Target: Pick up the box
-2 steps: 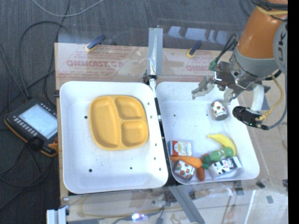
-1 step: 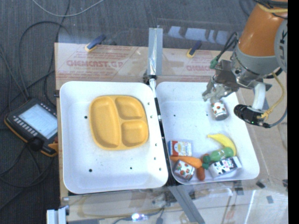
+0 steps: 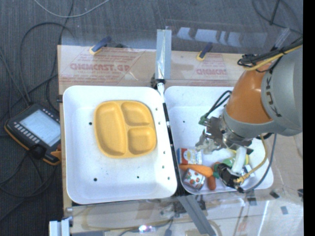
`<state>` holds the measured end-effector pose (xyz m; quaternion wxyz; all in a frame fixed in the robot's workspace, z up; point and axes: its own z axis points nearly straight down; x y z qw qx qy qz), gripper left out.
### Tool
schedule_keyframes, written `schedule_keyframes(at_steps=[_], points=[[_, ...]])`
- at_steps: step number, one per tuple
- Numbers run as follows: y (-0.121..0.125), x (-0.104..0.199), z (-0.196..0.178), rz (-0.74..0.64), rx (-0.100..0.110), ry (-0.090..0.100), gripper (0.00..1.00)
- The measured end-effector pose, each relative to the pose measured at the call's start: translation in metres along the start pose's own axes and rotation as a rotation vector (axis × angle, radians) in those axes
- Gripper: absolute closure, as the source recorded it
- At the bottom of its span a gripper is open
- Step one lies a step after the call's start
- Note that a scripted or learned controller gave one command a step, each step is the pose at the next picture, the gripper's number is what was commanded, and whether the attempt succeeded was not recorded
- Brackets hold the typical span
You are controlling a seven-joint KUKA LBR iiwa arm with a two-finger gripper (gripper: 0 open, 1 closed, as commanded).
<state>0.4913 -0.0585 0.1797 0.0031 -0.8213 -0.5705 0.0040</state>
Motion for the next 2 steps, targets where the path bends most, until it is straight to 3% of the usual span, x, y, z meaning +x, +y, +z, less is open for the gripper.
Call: schedule_keyframes(at_steps=[1,2], points=[[0.0,0.0,0.0,0.001,-0.001,0.0,0.0],[0.011,-0.034,0.081,-0.046,-0.019,0.008,0.0]])
